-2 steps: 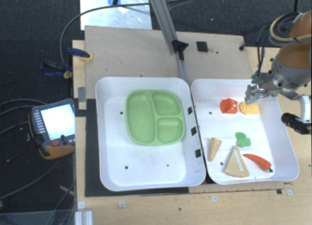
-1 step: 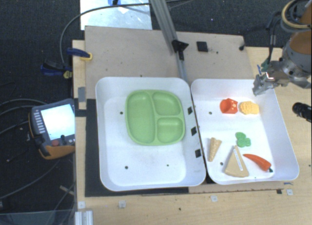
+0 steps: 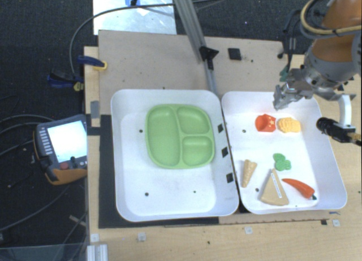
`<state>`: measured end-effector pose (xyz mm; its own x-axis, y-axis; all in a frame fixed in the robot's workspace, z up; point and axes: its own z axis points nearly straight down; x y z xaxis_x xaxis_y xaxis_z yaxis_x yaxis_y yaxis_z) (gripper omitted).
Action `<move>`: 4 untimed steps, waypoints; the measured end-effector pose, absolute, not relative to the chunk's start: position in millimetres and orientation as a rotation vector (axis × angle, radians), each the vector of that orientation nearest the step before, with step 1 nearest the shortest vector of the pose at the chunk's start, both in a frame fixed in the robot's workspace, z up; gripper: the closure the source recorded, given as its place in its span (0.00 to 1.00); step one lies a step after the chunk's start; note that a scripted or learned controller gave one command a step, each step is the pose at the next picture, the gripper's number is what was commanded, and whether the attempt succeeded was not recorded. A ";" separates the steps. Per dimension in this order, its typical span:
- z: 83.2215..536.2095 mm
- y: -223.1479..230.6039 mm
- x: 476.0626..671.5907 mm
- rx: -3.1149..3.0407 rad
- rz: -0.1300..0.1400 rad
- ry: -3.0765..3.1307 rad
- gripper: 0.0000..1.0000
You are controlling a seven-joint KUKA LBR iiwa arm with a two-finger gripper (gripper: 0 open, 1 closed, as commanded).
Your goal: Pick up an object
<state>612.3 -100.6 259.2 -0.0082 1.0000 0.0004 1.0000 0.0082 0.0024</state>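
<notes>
The right bin (image 3: pixel 325 141) holds several toy foods: an orange-red piece (image 3: pixel 264 123), a yellow corn piece (image 3: pixel 289 125), a green broccoli-like piece (image 3: pixel 281 161), a tan cone (image 3: pixel 248 172), a beige sandwich wedge (image 3: pixel 274 189) and a red chili pepper (image 3: pixel 298 186). My gripper (image 3: pixel 283 98) hangs over the far part of this bin, just above and behind the orange-red and yellow pieces. Nothing shows between its fingers.
The left bin (image 3: pixel 130 186) carries a green divided plate (image 3: pixel 181 135). A metal pole (image 3: pixel 192 25) slants over the board behind the bins. A tablet-like pendant (image 3: pixel 62 147) lies on the floor at left, with cables around it.
</notes>
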 end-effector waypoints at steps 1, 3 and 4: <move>262.1 -51.6 605.6 2.214 0.002 2.227 1.00; 240.2 39.5 585.7 2.214 0.001 2.229 1.00; 221.4 93.9 584.4 2.214 0.001 2.230 1.00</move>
